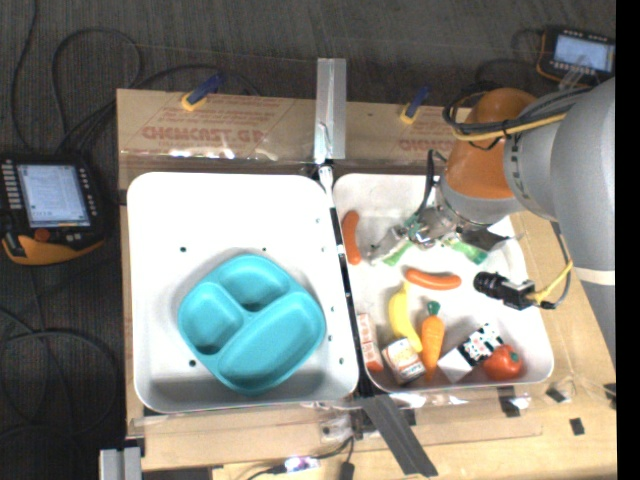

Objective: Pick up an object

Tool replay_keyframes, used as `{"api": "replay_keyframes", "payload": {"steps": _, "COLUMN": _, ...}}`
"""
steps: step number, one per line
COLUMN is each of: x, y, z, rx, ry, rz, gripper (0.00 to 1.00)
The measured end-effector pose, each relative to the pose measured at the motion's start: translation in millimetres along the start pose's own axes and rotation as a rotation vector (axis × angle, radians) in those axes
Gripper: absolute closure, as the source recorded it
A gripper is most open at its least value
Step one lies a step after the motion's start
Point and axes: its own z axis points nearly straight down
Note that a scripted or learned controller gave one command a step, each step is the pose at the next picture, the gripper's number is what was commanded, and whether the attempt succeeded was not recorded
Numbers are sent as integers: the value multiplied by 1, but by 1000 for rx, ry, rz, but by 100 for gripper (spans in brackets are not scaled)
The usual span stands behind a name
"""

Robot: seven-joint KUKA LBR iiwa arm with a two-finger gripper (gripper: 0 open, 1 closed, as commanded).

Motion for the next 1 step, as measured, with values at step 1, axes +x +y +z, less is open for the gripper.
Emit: {"api": "replay_keyframes", "payload": {"steps": 1, "x": 1, "y": 2, "z": -11, "rx": -6, "ry": 2, "rz": 0, "gripper": 100}}
